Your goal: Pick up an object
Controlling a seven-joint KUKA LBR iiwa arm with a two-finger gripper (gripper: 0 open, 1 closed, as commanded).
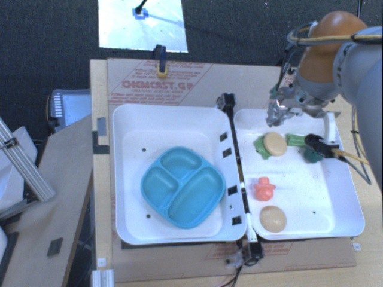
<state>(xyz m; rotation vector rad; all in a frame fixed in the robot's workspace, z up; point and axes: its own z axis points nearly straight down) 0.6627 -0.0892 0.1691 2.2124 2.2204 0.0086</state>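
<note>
My gripper (276, 117) hangs over the far part of the right bin (344, 202), just beyond a tan round disc (275, 143) that lies on a green leaf-like piece (261, 147). Nothing shows in the gripper. A green bar-shaped piece (295, 140) lies to the right of the disc, with a darker green piece (310, 156) a little nearer. A small red-pink toy (264, 189) sits mid-bin, and a second tan round object (273, 218) lies by the near wall.
The left bin (128, 160) holds a blue divided plate (182, 186). A black clip-lined divider (234, 160) separates the two bins. The grey arm with its orange band (332, 40) reaches in from the upper right.
</note>
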